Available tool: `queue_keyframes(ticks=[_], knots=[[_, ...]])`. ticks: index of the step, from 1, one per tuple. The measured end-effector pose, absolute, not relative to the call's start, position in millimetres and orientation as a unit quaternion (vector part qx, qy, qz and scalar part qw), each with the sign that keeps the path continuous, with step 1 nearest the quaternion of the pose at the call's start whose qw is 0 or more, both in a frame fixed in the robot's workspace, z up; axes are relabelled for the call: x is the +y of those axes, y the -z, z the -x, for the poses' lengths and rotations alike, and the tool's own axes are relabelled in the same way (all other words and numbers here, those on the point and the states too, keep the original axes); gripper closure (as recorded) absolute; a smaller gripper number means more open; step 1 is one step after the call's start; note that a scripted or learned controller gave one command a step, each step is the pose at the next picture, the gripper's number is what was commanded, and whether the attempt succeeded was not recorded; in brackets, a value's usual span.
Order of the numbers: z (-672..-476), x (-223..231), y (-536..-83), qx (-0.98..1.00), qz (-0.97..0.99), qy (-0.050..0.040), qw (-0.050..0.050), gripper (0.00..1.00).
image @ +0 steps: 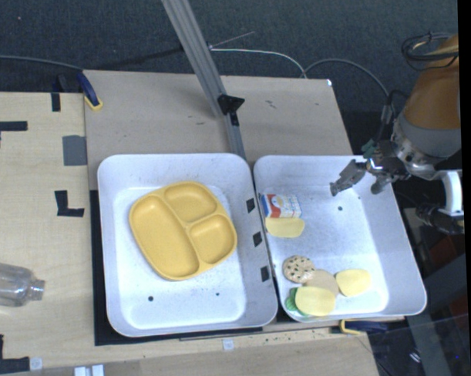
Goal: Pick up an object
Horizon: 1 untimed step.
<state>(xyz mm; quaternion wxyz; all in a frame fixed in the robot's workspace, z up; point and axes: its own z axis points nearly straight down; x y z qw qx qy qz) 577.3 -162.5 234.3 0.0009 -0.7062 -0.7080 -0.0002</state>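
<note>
- Lying on its side at the far left of the bench, a clear plastic bottle [14, 284] is cut off by the frame edge.
- Next, the left bin [113, 226] holds a yellow divided tray [183, 229] with three compartments, set at a slant near the bin's middle.
- A grey metal pole [203, 65] runs down from the top of the view and ends at the seam between the two bins.
- The right bin [391, 239] carries a small carton [281, 206] with red and blue print near its left wall, and a pale yellow piece [285, 228] touches the carton's near side.
- Toward the near edge sit a spotted cookie [298, 267], a tan piece [322, 280], a yellow-green round piece [314, 300] and a yellow lemon-like piece [353, 282], all clustered close together.
- The gripper [362, 177] hovers over the far right part of the right bin, well apart from every object; its fingers are spread apart with nothing between them.
</note>
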Motion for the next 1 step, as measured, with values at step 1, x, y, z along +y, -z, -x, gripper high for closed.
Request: queue_keyframes(ticks=[1], knots=[[-672.2,-206.8,-191.6,-0.708,0.706,0.0003,0.0,0.0]])
